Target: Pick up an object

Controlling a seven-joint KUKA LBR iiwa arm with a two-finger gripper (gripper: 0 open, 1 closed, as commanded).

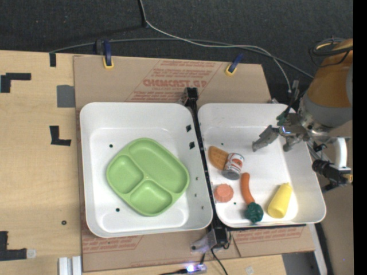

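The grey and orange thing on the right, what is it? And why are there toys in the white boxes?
That is a robot arm. At its end sits a gripper with two fingers, spread open and holding nothing, hovering over the right bin. One camera looks down from above the bench. In that bin lie a small can, a carrot, a yellow toy, a green toy and a pink round piece. The left bin holds a green divided plate. The robot tries to pick one thing up.

Even overhead light, bright white bins point(92, 119) slightly washed out, soft shadows, mildly grainy, dark backdrop
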